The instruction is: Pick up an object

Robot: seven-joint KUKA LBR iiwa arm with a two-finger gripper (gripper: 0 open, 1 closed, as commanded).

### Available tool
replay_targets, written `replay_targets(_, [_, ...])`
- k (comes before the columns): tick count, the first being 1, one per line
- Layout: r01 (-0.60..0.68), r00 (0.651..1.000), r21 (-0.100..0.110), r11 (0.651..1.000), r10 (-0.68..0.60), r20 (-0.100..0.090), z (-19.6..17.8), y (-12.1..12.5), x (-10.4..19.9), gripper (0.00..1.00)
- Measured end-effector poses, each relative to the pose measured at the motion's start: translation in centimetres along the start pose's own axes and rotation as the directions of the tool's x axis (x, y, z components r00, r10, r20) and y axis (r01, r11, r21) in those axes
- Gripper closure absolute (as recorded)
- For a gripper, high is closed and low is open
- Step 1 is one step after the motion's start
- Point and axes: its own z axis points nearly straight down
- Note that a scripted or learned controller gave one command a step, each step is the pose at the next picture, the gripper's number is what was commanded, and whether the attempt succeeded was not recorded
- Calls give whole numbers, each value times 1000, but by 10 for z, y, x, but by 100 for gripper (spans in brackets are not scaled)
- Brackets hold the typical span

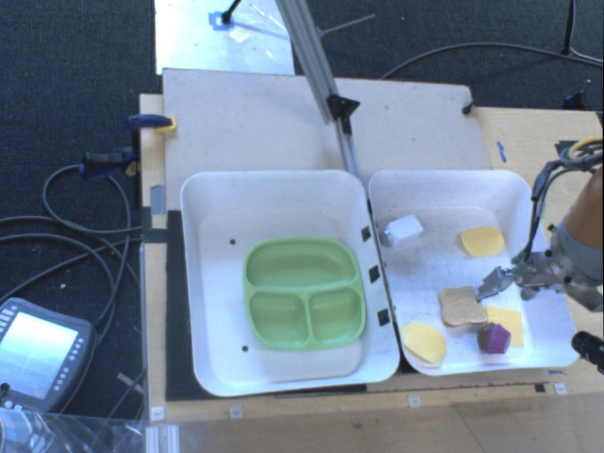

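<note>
beside gripper [493, 284], toast [461, 306] lies flat.

Both white bins, the left bin [203, 253] and the right bin [444, 192], look like smooth moulded plastic with a faint sheen. In the left one lies a green divided tray [304, 293], glossy plastic. The toast slice [461, 305] in the right bin looks matt and slightly rough; the yellow pieces [481, 242] near it look smooth and matt, and the purple item [494, 338] has a dull plastic look. The counter [245, 121] is matt pale board with a wood-toned edge at upper right. The pincer [505, 281] is bare grey metal. The slanting pole [304, 36] at the top is brushed metal. The floor [66, 45] is dark, rough carpet.
</note>
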Motion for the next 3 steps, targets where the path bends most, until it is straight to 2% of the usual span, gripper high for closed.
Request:
replay_targets(1, [0, 1000, 0, 1000, 0, 0, 47, 8, 2, 0])
replay_targets(2, [0, 1000, -4, 1000, 0, 0, 62, 9, 2, 0])
replay_targets(3, [1, 1000, -8, 1000, -1, 2, 50, 11, 2, 100])
